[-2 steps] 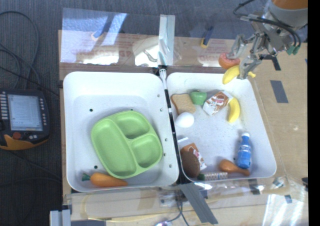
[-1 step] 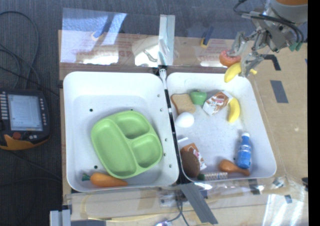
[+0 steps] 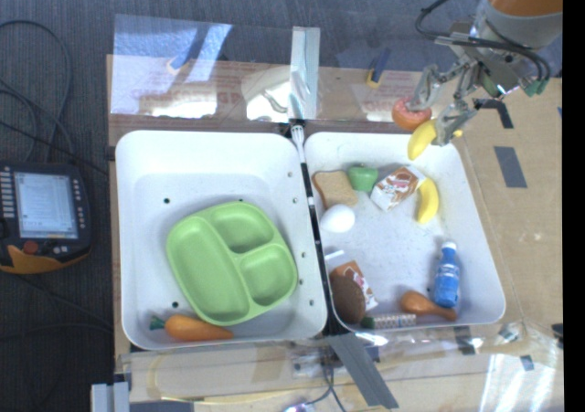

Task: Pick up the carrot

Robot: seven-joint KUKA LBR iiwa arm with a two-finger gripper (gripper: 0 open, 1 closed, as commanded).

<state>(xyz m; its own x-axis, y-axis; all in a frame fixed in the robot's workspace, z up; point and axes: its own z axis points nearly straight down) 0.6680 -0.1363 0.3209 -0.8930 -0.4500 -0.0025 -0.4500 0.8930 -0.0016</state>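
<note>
**Carrot in the left bin's near corner, arm far off**

Where the left bin (image 3: 137,150) comes nearest the camera, the carrot (image 3: 192,328) lies by the front wall, just beside the green divided plate (image 3: 233,259). In the right bin (image 3: 475,218), a blue bottle (image 3: 446,275) sits near the front; farther back lie a white egg (image 3: 338,217), a slice of bread (image 3: 334,187) and a banana (image 3: 427,200). Beyond the far right corner hangs the gripper (image 3: 448,113), a second banana (image 3: 420,140) just below it; whether it is released or clenched, I cannot tell.
</note>
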